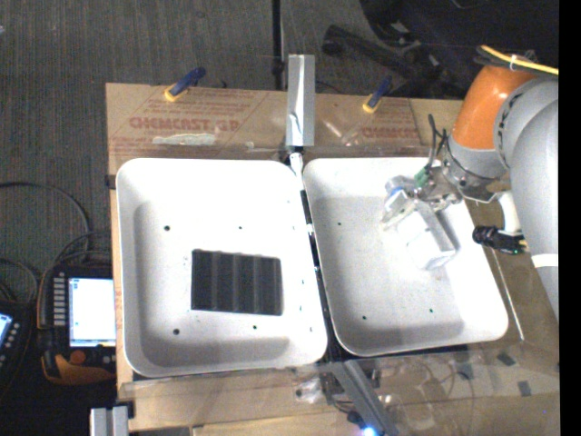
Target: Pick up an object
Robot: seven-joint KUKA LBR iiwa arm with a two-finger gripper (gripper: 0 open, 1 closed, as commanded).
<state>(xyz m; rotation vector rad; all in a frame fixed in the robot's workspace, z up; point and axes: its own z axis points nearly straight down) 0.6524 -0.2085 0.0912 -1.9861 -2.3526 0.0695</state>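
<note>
End effector (419, 228) fingers spread over right bin (363, 321); dark ridged block (236, 282) far off in left bin (145, 334).

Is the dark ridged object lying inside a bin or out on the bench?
Inside: the dark ridged object lies flat on the left bin's floor.

Dark carpeted floor (136, 25) surrounds a brown bench (209, 121) bearing two blue-and-yellow clamps (184, 84).
</note>
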